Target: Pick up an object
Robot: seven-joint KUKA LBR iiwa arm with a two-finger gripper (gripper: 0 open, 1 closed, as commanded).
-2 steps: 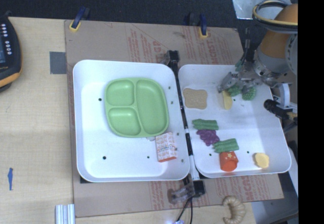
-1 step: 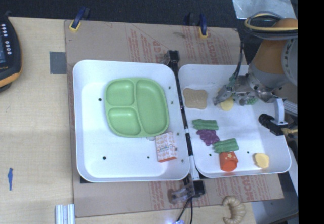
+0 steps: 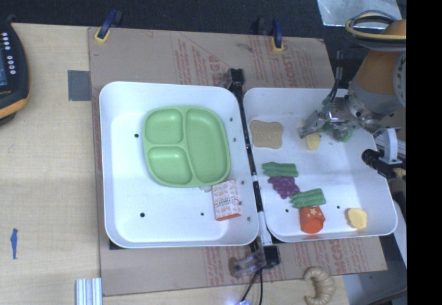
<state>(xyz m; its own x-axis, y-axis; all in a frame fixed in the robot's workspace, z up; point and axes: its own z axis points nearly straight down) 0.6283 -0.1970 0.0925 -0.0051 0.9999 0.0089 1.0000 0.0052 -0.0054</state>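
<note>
My gripper (image 3: 324, 128) hangs low over the back of the right bin (image 3: 387, 228), its fingers spread open with nothing between them. A small yellow piece (image 3: 314, 142) lies just below the left finger. A green item (image 3: 343, 135) shows partly under the right finger. Further left in this bin lie a tan bread slice (image 3: 266, 134), a green bean pod (image 3: 280, 169), purple grapes (image 3: 283, 186), a second green pod (image 3: 308, 197), a red fruit (image 3: 311, 220) and a yellow fruit (image 3: 356, 217).
The left bin (image 3: 117, 159) holds a green divided plate (image 3: 186, 146) and a small red-and-white packet (image 3: 226, 200). A black clip (image 3: 235, 78) sits at the rear where the bins meet. The arm's body (image 3: 376, 72) stands over the right bin's back right corner.
</note>
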